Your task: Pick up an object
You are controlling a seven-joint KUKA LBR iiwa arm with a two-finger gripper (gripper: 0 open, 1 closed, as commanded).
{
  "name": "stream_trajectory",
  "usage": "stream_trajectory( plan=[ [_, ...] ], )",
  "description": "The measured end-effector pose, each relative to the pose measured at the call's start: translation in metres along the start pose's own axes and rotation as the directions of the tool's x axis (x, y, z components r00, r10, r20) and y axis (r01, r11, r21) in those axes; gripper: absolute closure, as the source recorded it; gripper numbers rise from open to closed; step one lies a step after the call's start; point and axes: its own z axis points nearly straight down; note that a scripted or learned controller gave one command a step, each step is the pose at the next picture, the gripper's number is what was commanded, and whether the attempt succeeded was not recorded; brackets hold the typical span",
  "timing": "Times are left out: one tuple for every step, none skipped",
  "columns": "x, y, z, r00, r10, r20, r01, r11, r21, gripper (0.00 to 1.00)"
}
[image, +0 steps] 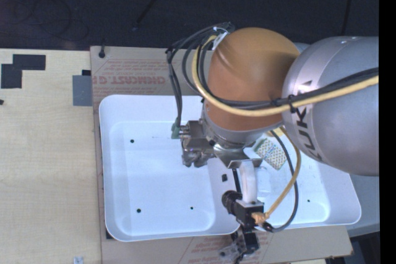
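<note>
My gripper (195, 154) hangs low over the left white bin (148, 195), near its right side, under the big orange wrist band. A small pale packet with a blue-green dotted pattern (272, 154) lies in the right white bin (331, 204), just right of the wrist and partly hidden by it. The packet is apart from the gripper. The view shows nothing held in the gripper. The arm's grey body covers the upper part of the right bin.
A cardboard sheet (133, 74) lies under both bins and shows behind them. A pale wooden bench top (43, 164) extends to the left. The left bin's floor shows bare white with a few small dark dots.
</note>
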Motion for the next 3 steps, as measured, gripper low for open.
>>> stream_trajectory(
  plan=[
    [-0.036,-0.002,0.099,1.0,-0.002,0.002,0.002,1.0,0.013,1.0],
    [-0.013,0.0,0.002,1.0,-0.009,-0.006,0.009,1.0,-0.007,1.0],
    [-0.016,0.001,-0.119,1.0,-0.009,-0.007,0.009,1.0,-0.013,1.0]
  ],
)
